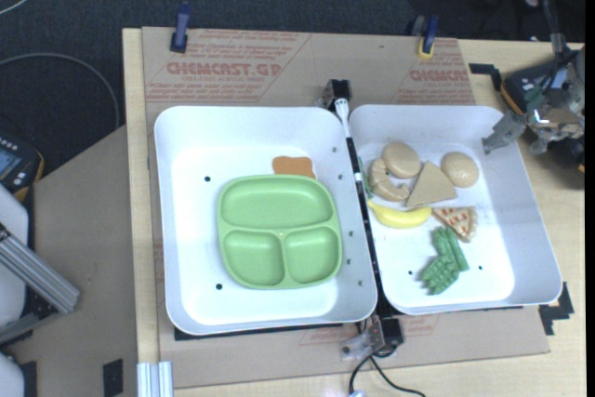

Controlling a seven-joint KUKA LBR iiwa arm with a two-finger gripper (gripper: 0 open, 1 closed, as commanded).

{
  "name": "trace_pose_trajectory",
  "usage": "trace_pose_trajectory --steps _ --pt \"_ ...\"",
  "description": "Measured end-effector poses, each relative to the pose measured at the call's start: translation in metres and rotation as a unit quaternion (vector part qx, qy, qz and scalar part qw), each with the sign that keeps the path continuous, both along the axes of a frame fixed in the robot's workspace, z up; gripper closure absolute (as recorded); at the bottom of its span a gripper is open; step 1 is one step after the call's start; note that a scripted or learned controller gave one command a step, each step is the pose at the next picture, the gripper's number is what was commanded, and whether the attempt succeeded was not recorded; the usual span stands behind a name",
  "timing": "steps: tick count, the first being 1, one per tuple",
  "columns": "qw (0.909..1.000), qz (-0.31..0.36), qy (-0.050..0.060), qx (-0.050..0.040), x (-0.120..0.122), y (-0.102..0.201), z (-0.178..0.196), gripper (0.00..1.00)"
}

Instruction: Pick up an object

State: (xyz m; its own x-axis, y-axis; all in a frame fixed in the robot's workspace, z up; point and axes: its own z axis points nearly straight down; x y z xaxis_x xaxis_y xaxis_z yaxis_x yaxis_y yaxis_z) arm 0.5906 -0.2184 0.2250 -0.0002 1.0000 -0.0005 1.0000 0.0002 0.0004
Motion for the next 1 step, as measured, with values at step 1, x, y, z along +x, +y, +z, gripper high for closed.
trace_pose_trajectory --steps 1 --pt "1.0 0.001 -0.002 -0.0009 0.0008 -0.0001 0.0112 1.0"
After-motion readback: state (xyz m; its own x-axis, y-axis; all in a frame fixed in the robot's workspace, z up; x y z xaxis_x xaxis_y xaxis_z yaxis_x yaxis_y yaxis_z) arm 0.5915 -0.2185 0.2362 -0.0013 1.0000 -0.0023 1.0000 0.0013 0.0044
